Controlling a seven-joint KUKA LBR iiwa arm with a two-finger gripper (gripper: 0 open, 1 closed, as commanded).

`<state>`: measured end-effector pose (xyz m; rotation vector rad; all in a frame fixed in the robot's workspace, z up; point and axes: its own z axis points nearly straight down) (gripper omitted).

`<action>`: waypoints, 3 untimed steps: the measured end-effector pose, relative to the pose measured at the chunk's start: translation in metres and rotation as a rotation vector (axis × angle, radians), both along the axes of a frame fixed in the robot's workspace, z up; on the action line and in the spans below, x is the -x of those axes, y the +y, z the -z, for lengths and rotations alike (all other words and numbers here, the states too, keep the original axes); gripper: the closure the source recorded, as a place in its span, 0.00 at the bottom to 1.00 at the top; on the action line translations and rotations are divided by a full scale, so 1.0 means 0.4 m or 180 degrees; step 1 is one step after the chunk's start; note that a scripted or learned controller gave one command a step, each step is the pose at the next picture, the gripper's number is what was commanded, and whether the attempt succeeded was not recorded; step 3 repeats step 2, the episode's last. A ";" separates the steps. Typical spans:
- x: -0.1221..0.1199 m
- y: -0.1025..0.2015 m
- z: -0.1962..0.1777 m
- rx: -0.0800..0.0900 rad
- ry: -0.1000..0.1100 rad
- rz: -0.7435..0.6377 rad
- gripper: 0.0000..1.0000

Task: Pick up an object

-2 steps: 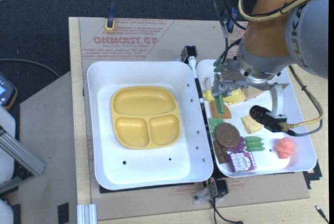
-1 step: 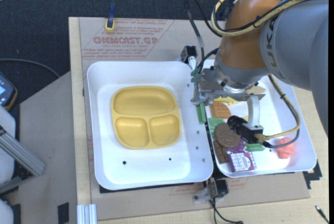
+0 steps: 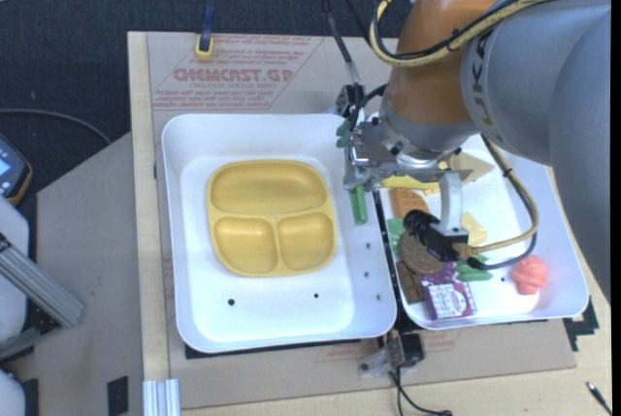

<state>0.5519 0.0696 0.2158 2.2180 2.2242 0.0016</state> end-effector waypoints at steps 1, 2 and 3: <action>-0.011 -0.008 -0.018 0.0001 -0.0003 0.0004 1.00; 0.024 0.017 -0.035 -0.0003 0.0011 0.0003 1.00; 0.024 0.017 -0.035 -0.0003 0.0011 0.0003 1.00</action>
